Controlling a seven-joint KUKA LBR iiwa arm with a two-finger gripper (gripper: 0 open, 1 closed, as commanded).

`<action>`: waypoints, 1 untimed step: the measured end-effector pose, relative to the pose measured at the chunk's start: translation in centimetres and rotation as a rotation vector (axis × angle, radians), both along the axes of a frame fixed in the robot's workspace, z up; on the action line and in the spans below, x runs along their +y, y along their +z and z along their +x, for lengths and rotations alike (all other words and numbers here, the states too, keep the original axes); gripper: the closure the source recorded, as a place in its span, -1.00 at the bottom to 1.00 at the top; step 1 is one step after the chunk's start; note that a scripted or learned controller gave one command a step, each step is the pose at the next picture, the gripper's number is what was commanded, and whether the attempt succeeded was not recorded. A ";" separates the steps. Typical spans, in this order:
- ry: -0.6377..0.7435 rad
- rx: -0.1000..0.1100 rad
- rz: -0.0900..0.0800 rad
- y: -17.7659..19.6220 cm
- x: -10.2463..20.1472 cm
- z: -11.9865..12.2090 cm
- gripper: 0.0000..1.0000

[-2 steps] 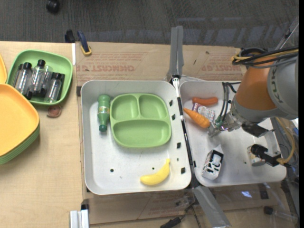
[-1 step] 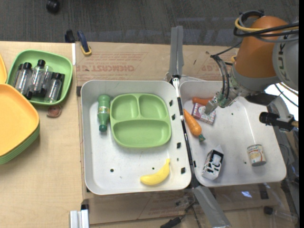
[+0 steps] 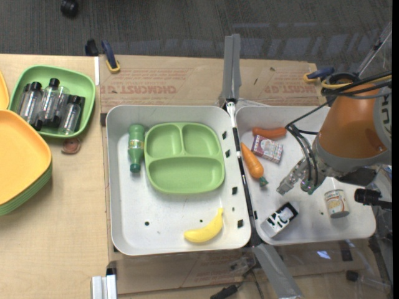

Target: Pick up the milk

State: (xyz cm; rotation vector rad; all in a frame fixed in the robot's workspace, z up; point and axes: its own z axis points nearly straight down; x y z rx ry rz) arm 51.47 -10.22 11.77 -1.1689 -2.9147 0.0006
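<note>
The milk (image 3: pixel 280 218) is a small black-and-white carton lying on its side at the front left corner of the right bin (image 3: pixel 358 229). My gripper (image 3: pixel 299 180) hangs over the middle of that bin, a short way behind and to the right of the carton and apart from it. The grey arm with its orange band (image 3: pixel 352 129) reaches in from the right and hides part of the bin floor beneath it.
In the right bin lie two carrots (image 3: pixel 251 161) (image 3: pixel 269 131), a pink carton (image 3: pixel 268 148) and a small cup (image 3: pixel 335 203). The left bin (image 3: pixel 118 185) holds a green divided plate (image 3: pixel 184 157), a green bottle (image 3: pixel 136 146) and a banana (image 3: pixel 206 228).
</note>
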 end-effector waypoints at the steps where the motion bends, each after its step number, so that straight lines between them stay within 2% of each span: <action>1: 0.065 -0.003 -0.001 0.4 -3.9 6.3 1.00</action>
